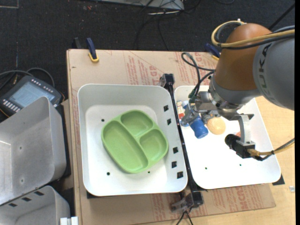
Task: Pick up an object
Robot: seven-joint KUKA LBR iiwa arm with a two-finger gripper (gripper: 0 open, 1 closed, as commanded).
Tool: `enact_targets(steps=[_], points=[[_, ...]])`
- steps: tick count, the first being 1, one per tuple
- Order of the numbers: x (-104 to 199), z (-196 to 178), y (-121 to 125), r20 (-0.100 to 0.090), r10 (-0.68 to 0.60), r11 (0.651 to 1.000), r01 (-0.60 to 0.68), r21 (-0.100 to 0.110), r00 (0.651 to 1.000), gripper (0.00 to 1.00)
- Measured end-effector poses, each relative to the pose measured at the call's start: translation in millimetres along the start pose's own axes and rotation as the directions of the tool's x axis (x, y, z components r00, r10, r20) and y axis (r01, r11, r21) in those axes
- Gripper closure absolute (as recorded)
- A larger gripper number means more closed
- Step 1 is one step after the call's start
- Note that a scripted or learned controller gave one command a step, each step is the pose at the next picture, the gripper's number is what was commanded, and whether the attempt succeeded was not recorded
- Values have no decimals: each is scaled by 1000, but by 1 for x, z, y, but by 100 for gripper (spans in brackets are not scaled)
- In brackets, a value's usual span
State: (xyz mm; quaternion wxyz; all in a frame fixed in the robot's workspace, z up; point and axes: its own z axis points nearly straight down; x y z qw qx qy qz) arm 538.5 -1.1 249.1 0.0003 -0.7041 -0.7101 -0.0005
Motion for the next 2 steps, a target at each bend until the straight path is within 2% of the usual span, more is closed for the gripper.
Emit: enact_targets(steps=[2], points=[[99,25,21,0,1,1000,-1,0,1000,100]])
